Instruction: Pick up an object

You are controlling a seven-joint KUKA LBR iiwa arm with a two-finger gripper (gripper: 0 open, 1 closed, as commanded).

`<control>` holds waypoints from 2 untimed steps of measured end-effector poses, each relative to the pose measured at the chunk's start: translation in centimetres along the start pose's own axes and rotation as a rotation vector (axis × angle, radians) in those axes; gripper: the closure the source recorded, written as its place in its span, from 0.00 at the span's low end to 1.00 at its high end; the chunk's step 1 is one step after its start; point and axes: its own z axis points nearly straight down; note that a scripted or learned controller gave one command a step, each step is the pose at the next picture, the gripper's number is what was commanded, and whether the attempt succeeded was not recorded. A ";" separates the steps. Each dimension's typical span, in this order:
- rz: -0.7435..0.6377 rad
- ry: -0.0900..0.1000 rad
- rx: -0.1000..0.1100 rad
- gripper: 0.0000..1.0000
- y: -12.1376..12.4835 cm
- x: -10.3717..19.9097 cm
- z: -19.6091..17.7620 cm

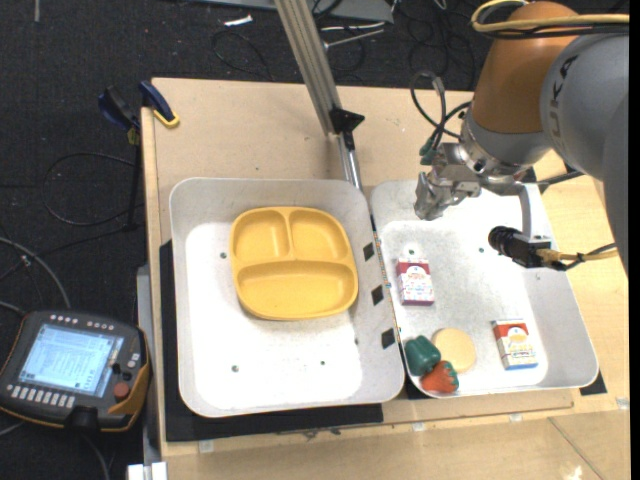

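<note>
While I hang over the far end of the right bin (570, 308), my gripper (432, 206) carries nothing, and how wide it stands I cannot tell. Two small red-and-white cartons lie below: one (415, 282) mid-bin, another (514, 344) near the right wall. Their printing is too small to read.

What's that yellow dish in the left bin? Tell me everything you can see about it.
The yellow tray is a smooth, plastic-looking dish with rounded corners and a raised rim. Ridges split it into three compartments: two smaller ones at the far side, one long one at the near side. It lies flat, slightly turned, on the floor of the left bin, in the far half. All three compartments hold nothing.
</note>
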 end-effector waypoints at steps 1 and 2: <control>0.000 0.000 0.002 1.00 -3.4 4.9 0.7; -0.001 0.001 0.000 1.00 -7.0 9.6 -0.7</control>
